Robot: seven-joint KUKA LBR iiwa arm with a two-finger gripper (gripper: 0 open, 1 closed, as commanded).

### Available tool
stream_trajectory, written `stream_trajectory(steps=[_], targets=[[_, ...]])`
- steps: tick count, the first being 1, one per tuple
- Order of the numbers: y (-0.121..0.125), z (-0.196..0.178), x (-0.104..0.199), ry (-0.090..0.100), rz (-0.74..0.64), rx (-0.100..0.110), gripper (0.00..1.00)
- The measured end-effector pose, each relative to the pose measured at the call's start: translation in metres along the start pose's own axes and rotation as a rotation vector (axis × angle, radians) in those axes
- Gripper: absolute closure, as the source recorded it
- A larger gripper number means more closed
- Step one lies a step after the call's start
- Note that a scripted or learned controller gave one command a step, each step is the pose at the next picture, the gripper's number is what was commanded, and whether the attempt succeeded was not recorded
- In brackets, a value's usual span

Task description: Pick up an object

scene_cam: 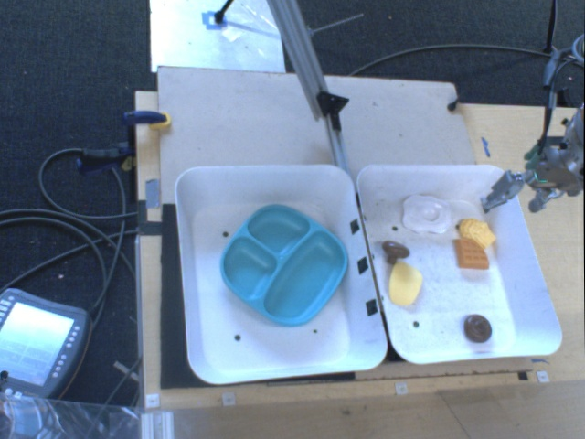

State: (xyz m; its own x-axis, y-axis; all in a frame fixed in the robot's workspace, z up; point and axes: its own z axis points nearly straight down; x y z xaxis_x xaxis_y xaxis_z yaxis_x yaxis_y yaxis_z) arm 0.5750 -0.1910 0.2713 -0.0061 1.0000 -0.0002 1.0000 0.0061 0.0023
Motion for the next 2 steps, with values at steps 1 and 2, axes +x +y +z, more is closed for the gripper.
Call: stream_trajectory(steps=[1, 2], targets=[[0.0, 0.0, 0.0, 0.0, 0.0, 0.0, 0.0], [0.003, 0.043, -0.004, 0.0, 0.005, 0.005, 0.0]])
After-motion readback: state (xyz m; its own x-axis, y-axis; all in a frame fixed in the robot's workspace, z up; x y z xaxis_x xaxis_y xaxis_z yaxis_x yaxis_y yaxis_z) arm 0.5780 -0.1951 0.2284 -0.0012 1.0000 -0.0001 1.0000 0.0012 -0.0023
